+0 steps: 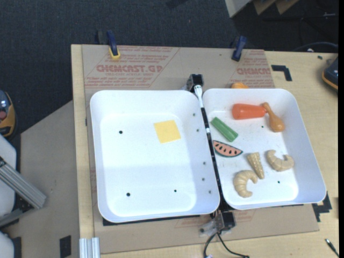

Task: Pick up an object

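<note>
Orange lump (239, 85) sits half-hidden behind right bin (302, 163) rim; pincer state cannot be told.

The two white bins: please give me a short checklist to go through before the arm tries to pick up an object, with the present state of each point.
1. Something to pick is present: ok. The right bin holds a carrot, a green piece, a watermelon slice, a croissant and more.
2. An isolated, easy target exists: ok. The yellow square lies alone in the left bin.
3. Objects apart from each other: not ok. The carrot touches the drumstick.
4. Objects away from bin walls: not ok. The watermelon slice sits against the middle divider.
5. Gripper ready above a target: cannot tell.
</note>
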You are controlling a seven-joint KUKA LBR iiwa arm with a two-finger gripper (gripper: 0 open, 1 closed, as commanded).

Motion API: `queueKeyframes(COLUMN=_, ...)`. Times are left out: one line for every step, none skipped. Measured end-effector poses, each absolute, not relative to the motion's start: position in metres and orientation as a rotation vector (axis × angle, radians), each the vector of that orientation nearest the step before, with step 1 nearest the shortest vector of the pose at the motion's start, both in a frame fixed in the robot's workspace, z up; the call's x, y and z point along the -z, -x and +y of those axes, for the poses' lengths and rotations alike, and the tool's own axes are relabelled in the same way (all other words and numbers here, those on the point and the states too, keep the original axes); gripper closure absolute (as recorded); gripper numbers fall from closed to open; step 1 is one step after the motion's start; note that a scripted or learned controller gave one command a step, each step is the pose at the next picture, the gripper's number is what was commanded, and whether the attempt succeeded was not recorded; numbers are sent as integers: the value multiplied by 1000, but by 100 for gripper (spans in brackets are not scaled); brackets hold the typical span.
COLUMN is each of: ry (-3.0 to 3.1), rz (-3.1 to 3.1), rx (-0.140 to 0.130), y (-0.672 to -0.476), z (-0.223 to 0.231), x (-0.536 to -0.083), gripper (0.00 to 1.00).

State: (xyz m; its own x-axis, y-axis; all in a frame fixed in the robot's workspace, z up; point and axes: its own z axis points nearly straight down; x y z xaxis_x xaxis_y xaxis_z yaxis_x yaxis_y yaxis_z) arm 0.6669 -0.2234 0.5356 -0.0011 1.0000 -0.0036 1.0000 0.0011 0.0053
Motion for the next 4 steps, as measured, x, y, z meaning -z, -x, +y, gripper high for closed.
queueKeyframes(ry=-2217, rz=2219, rx=-1, y=-667, z=-223, x=-536, gripper=100)
queueKeyframes(ry=-2217, rz=2219, rx=-1, y=-667, z=-223, x=-536, gripper=100)
queueKeyframes(ry=-2217, rz=2220, rx=-1, y=-667, z=-223, x=-536, gripper=100)
queueKeyframes(ry=-2217, rz=2220, rx=0, y=-667, z=-223, x=-536, gripper=100)
